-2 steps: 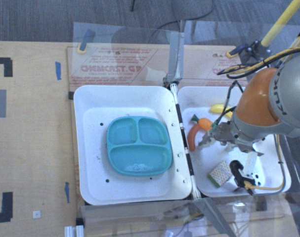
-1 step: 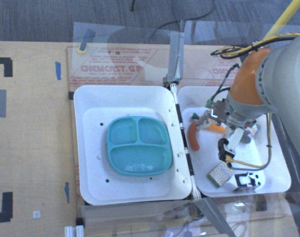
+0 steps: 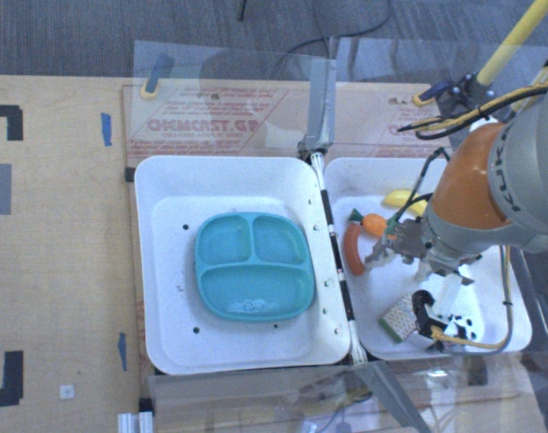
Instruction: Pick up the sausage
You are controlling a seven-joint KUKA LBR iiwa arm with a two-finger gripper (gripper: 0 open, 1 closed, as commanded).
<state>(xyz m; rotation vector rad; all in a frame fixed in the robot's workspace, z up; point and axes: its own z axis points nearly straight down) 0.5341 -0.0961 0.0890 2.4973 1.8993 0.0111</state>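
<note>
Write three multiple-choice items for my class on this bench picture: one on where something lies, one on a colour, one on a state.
1. Where does the sausage lie?
A. In the right bin, near its left wall
B. On the divided plate
C. On the bench outside the bins

2. What colour is the divided plate in the left bin?
A. Red
B. Turquoise
C. Black

3. How does the sausage stand with regard to the gripper?
A. Lifted clear of the bin
B. Lying in the bin, not gripped
C. Set on the plate

Answers: 1 A, it lies along the right bin's left wall. 2 B, the plate is blue-green. 3 B, it rests on the bin floor just left of the gripper.
</note>
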